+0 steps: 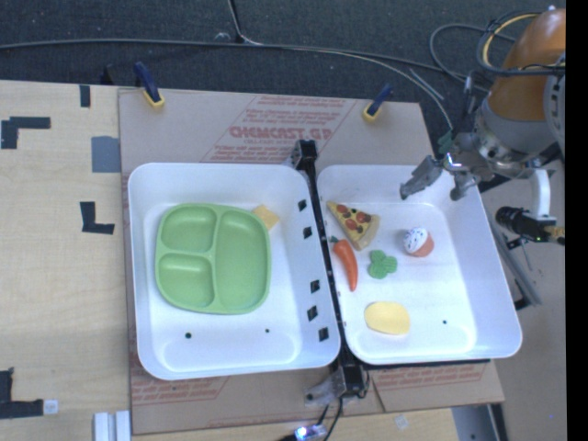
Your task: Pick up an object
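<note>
Open jaws above right bin (toy food inside)

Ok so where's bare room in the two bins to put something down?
Left bin: the strip along the near wall below the green tray. Right bin: the near right corner, right of the yellow piece. Crowded: by the divider, where pizza slice, carrot and broccoli cluster.

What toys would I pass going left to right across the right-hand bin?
Carrot → pizza slice → green broccoli piece → yellow lemon-like piece → white-and-orange piece → the open pincer above the far rim.
</note>
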